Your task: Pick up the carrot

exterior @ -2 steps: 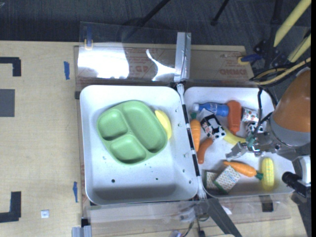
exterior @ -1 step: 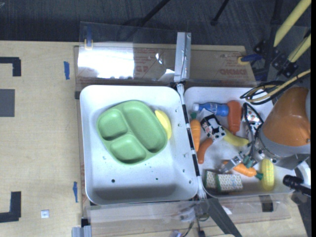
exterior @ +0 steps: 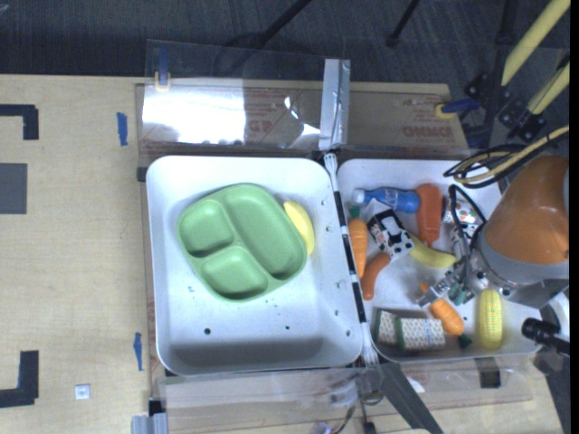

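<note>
A: Camera view. Report the items around the gripper.

B: The gripper sits low in the right bin, under the grey arm with its orange band. Just below it lies a small carrot, touching or nearly touching the gripper tips. Right of the gripper lies a corn cob. Just above it lies a yellow banana-like piece. Below and left of it lies a green-and-white packet.

A: State of the fingers?

B: Cannot be told. The tips are small and blurred against the clutter.

A: Contents of the bins?

B: Right bin, well left of the gripper: two orange carrot-like pieces, an upper one and a lower one, beside a black-and-white toy. Above the gripper: a blue-and-white bottle and an orange-red piece. Left bin, far left of the gripper: a green divided plate with a yellow item at its right edge.

A: Orientation of the small carrot?

B: It lies flat. Its long axis runs diagonally, from upper left near the gripper to lower right. Which end is the tip cannot be told.
</note>
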You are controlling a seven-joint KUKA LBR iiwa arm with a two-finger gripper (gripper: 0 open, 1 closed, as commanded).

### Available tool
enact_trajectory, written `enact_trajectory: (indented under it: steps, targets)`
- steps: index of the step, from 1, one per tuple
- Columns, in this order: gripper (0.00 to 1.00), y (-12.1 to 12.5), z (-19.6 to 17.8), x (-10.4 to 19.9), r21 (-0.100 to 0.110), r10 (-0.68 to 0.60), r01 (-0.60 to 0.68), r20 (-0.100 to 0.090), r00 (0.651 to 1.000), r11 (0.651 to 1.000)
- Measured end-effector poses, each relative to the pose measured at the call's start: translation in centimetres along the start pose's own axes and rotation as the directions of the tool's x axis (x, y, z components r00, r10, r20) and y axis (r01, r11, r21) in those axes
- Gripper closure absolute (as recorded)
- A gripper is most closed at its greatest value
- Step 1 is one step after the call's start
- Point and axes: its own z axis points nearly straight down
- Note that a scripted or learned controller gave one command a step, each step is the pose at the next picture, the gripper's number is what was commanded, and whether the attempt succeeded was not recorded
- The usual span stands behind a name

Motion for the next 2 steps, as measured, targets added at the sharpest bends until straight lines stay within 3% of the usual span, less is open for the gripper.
enact_trajectory:
  steps: [1,2]
  targets:
    - [1.0,12.8,-8.7,-0.3,0.012,0.05,-0.05,-0.004,0.999,0.999]
    - [1.0,7.9,-12.9,-2.8,0.012,0.322,-0.322,0.001,0.947,0.947]
